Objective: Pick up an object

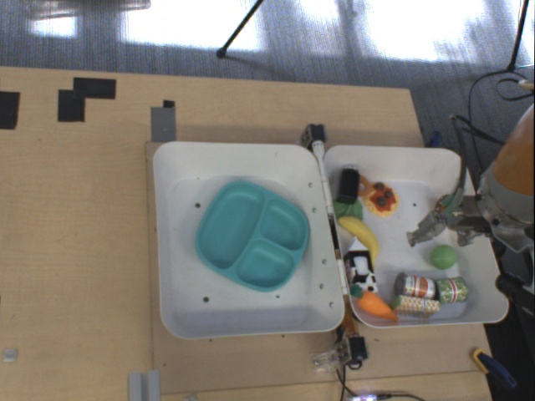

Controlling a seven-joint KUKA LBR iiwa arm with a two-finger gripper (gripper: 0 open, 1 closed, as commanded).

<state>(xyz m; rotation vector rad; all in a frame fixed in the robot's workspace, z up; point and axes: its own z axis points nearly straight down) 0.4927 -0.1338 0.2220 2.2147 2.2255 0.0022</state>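
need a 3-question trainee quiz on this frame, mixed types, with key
1. True or false: the teal divided plate lies in the left bin.
2. Multiple choice: which item lies closest to the hand in the right bin?
A. orange carrot
B. green ball
C. banana
3. Fill in: the black-and-white cow toy lies between the banana and the ____.

Key:
1. True.
2. B. The green ball sits just below the hand, apart from it.
3. Carrot, at the bin's near-left corner.
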